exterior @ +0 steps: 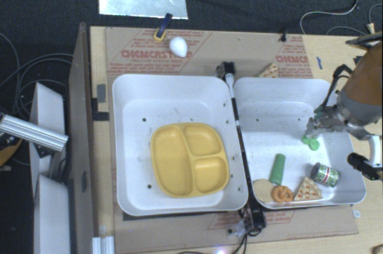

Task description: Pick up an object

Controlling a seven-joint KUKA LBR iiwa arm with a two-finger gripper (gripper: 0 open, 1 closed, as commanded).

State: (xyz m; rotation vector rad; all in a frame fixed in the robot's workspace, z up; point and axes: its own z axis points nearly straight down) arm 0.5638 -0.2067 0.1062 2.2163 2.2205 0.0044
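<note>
The right bin [281,97] holds several small objects along its near side: a green cylinder [277,169], a green-and-red can [325,174] lying on its side, a pizza slice [307,190], an orange lump [282,193] and a flat tan disc [261,188]. A small bright green piece [310,142] lies on the bin floor by the right wall. My gripper [316,127] hangs low just above and behind that green piece, pointing down into the bin. The arm's grey wrist and orange band rise to its right.
The left bin [137,97] holds a yellow three-compartment tray [189,159]. On the cardboard behind the bins sit a white egg [178,46] and a small yellow-and-blue item [161,28]. A black divider [233,109] runs between the bins.
</note>
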